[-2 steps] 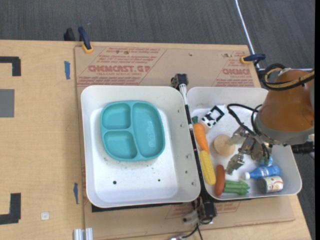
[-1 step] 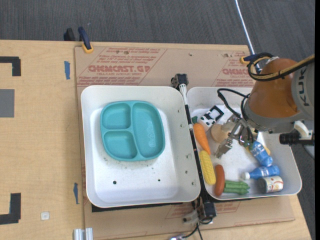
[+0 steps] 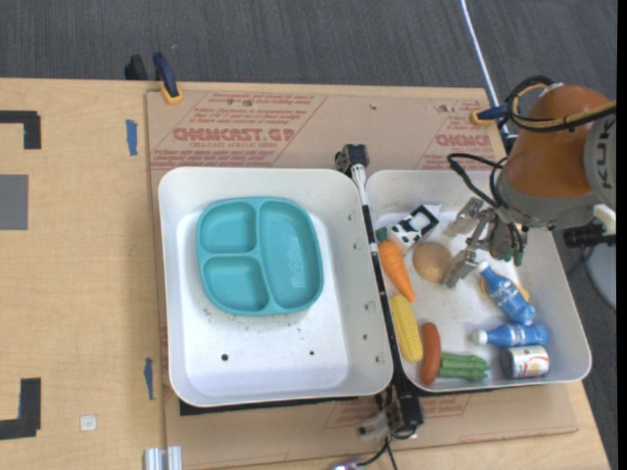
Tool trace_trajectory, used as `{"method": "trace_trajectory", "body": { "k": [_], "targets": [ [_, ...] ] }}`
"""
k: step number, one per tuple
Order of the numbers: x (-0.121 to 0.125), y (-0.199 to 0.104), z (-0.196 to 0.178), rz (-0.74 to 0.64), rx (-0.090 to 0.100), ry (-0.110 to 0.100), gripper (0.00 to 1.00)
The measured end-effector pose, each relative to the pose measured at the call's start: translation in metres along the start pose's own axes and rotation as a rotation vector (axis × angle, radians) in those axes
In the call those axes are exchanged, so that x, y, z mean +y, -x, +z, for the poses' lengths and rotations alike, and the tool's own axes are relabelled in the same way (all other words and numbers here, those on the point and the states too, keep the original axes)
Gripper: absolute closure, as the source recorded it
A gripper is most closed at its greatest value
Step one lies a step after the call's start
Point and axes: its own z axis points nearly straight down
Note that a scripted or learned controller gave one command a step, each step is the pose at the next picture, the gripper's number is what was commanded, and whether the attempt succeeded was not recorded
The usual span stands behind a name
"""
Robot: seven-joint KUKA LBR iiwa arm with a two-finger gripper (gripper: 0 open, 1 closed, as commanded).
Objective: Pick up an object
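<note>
Closest to the camera in the right bin (image 3: 578, 355) there's a little row of stuff along the near wall: a red sausage-looking thing (image 3: 430, 352), a green veggie (image 3: 462, 366), and a small can (image 3: 527, 362) lying on its side. Just above that, a corn cob (image 3: 406, 325) runs along the divider side and two blue bottles (image 3: 511, 316) lie on the right, one behind the other. Further back, a carrot (image 3: 396, 268) lies at a slant next to a round brownish potato (image 3: 430, 260), with a black and white toy (image 3: 409, 226) beyond them. The pincer (image 3: 477, 246) hangs over the bin just right of the potato, fingers spread apart with nothing between them, not touching anything as far as I can see. The orange band of the arm (image 3: 551, 155) sits behind it at the right edge. The left bin (image 3: 196, 360) has a teal divided plate (image 3: 261, 256) in its far half. Both bins rest on cardboard on the counter (image 3: 69, 262).
</note>
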Motion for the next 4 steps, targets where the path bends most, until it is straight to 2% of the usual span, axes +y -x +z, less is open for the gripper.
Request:
{"method": "trace_trajectory", "body": {
  "k": [1,2,3,4],
  "targets": [
    [-0.087,-0.022,0.0,-0.182,0.004,-0.001,0.0],
    [-0.085,-0.02,-0.012,-0.18,-0.003,0.002,1.0],
    [-0.061,-0.093,-0.002,-0.514,-0.003,0.0,1.0],
    [-0.061,-0.093,-0.001,-0.514,-0.005,0.001,0.0]
  ]
}}
